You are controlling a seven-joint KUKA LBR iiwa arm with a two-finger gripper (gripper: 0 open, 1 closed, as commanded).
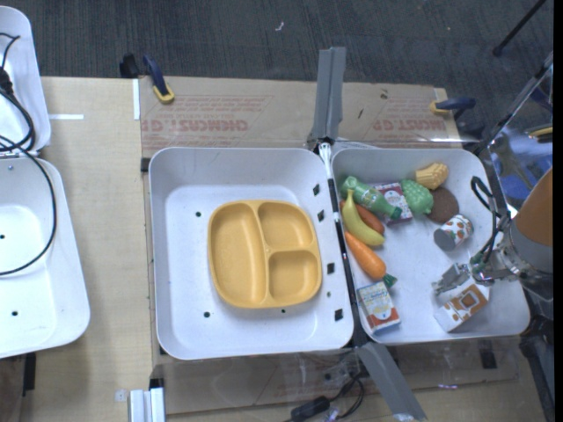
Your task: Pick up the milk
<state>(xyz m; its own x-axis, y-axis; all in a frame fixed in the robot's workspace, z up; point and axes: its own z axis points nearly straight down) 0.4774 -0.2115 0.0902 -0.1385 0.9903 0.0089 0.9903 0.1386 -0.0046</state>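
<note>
A white milk carton (464,306) with brown-orange print lies on its side in the front right corner of the right bin (413,334). My gripper (454,280) hangs just above and to the left of the carton's top end, close to it or touching it. The arm comes in from the right edge, with its orange band (537,214) above the wrist. The carton rests on the bin floor, and part of its upper edge is hidden by the gripper.
The right bin also holds a second white carton (378,307), a carrot (364,253), a banana (356,223), a green bottle (371,197), corn (432,176) and a small white-orange can (456,229). In the left bin (176,262) sits a yellow divided plate (264,253).
</note>
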